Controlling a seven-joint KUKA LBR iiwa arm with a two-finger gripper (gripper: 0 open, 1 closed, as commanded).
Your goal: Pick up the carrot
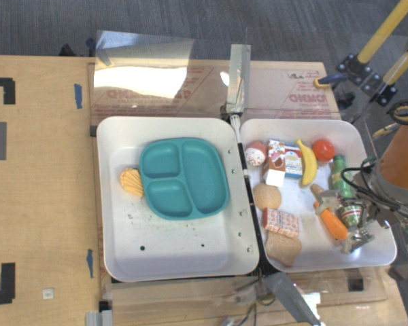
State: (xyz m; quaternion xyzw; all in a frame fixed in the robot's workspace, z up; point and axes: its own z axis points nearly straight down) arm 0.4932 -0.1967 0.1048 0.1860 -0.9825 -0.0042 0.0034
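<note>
The arm is reaching in from the right, and the gripper point(358, 238) is hanging low over the right bin point(381, 253), close to its right wall. Whether it is gripping anything cannot be told from up here; cables and metal are muddling the tip. The carrot point(333, 224) is lying just to the gripper's left, practically touching it, its long axis running on a diagonal from upper left to lower right, toward the tool. A small can point(351, 213) is sitting tight against the carrot's right side, just above the gripper. Further left, a snack packet point(281, 221) and a bread roll point(283, 248) are standing clear. The floor is bare white plastic, and room is looking tight: wall on one side, can on the other.
</note>
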